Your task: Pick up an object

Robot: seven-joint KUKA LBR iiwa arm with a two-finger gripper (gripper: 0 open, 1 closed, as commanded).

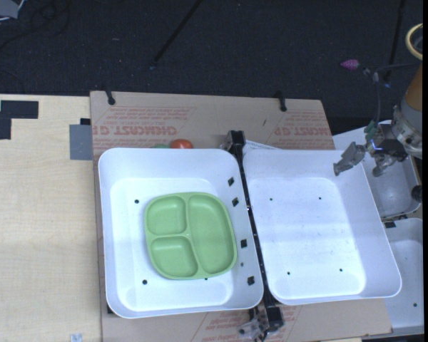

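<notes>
Dark carpet is filling the upper part of the camera view, with cables trailing across it, and below it a pale wooden bench (36, 226) is carrying a sheet of printed cardboard (200, 123) on which two shallow white bins are sitting side by side. At about nine o'clock from the view's centre, the left bin (121, 291) is holding a green divided plate (190, 235), lying flat with its three compartments facing up and its long axis running roughly twelve to six. At about three o'clock, the right bin (314, 226) is showing its bare speckled floor. Behind the left bin's far rim, near twelve o'clock, a small red-orange object (181, 144) is peeking out, beside a sliver of green.

The hand (362, 157) is hovering over the far right corner of the right bin, up near two o'clock, with its two fingers spread apart and nothing between them. From the hand, the green divided plate is lying toward eight o'clock, well apart, across the divider between the bins. My judgement is that the coming move is turning on that diagonal reach: the hand is needing to cross into the left bin and meet the plate's rim, since the flat plate is offering little else to grip.
</notes>
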